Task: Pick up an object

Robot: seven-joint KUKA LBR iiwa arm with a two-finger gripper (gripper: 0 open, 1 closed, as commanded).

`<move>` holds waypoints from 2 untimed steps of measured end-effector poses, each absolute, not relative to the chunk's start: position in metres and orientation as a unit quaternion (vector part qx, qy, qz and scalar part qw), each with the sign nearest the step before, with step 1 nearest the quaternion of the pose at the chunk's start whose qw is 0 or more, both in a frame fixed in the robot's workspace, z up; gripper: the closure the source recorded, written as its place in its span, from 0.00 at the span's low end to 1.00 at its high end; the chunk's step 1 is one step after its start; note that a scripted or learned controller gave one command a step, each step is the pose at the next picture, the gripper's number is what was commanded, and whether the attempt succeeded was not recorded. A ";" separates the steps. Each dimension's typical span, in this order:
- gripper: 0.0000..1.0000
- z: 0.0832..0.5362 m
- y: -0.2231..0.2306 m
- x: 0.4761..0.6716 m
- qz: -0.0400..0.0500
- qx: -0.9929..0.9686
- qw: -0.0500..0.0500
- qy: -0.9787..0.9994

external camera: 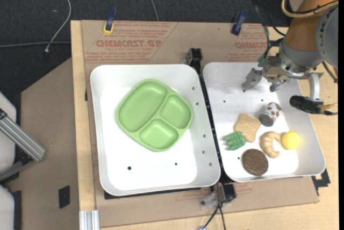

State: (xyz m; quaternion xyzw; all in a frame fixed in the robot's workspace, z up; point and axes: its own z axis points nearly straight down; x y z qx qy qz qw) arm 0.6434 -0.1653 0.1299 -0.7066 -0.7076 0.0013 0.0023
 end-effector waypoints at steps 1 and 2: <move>1.00 0.145 -0.165 0.645 -0.001 -0.707 0.000 -0.708; 1.00 0.189 -0.168 0.644 -0.002 -0.707 -0.003 -0.707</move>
